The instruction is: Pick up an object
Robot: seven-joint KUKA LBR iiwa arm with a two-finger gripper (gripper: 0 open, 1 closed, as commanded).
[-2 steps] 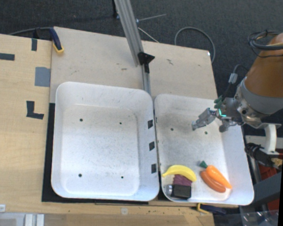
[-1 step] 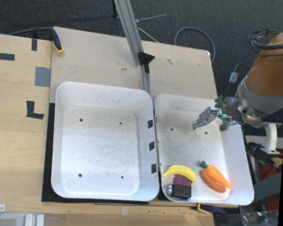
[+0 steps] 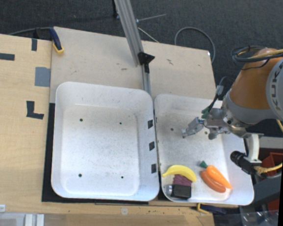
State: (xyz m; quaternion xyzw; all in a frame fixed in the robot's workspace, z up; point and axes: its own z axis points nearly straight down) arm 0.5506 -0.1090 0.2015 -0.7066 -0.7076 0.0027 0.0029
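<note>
From the camera above the table [image 3: 102, 57], two shallow white bins sit side by side. In the right bin [image 3: 181, 113], three things lie bunched along the near edge. The carrot [image 3: 215, 179] is a bright orange toy, fat and rounded, with a small green stub at its top. Its long axis runs on a slant, the green end pointing up and toward the left, the orange tip pointing down toward the right corner of the bin. Just to its left lies a yellow banana [image 3: 180, 171], curved in an arch, its long axis running nearly left to right with both ends dipping toward the near edge. Touching the banana from below is a dark maroon and black block [image 3: 180, 186], its exact form hard to tell.

The gripper [image 3: 199, 128] hangs over the middle of the right bin, well apart from the three things, its fingers spread somewhat with nothing between them. The left bin [image 3: 99, 141] lies beside it.
</note>
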